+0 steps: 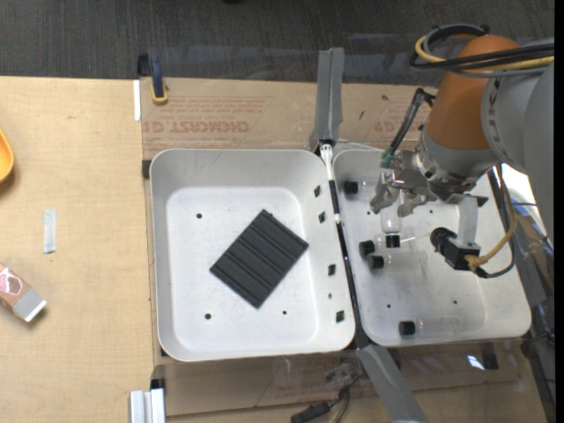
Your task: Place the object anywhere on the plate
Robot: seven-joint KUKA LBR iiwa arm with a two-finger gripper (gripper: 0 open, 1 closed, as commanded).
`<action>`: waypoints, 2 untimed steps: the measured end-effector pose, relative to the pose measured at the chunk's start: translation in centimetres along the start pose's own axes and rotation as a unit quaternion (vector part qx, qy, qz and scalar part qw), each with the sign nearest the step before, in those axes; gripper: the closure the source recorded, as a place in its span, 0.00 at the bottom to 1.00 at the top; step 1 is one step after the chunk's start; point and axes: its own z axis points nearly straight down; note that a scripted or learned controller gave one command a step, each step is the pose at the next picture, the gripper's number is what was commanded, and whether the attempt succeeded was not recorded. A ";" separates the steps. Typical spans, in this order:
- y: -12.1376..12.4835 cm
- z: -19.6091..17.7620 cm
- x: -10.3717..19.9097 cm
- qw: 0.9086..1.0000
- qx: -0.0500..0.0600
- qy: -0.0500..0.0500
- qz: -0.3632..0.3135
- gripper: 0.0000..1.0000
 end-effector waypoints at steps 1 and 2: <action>7.3 0.0 7.4 1.000 0.000 0.000 0.004 1.00; 0.5 -2.8 7.5 0.996 0.000 0.000 -0.084 1.00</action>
